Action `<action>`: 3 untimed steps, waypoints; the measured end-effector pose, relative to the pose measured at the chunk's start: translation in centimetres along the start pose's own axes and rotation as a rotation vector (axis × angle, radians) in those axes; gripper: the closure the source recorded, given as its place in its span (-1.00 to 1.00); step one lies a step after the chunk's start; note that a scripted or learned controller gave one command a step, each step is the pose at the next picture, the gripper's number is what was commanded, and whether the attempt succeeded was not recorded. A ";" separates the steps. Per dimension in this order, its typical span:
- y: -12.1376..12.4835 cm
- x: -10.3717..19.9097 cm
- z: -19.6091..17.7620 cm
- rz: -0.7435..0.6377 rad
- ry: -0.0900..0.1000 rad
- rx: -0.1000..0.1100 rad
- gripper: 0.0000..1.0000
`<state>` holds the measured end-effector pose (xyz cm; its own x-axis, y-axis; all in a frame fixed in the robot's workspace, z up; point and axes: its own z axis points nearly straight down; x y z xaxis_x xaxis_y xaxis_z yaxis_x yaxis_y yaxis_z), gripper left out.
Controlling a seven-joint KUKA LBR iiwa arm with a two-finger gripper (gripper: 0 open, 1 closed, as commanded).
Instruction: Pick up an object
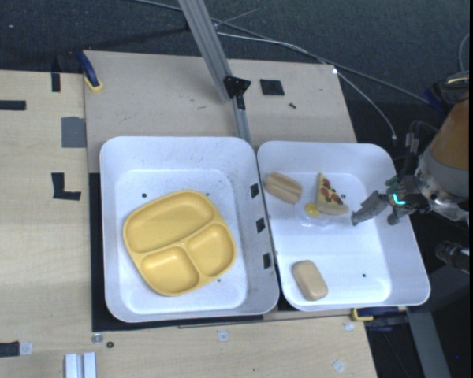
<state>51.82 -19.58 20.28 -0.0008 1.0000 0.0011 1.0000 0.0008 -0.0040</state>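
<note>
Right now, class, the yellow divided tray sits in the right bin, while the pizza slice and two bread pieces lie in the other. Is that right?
Not quite. The camera view shows the yellow divided tray in the left bin; the pizza slice and two bread pieces lie in the right bin.

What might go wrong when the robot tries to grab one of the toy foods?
The hand sits low by the right bin's rim, so it might bump the wall. The pizza slice lies flat with a small yellow piece beside it, so the hand might slip off or nudge both.
</note>
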 end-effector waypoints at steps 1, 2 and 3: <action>0.1 0.0 -0.1 0.000 -0.001 -0.002 -1.00; 0.5 -0.4 6.1 0.000 0.000 0.002 -1.00; 0.5 -0.3 11.4 0.000 -0.001 -0.001 -1.00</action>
<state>52.25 -19.90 8.89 -0.0005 1.0000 -0.0002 1.0000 0.0005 -0.0027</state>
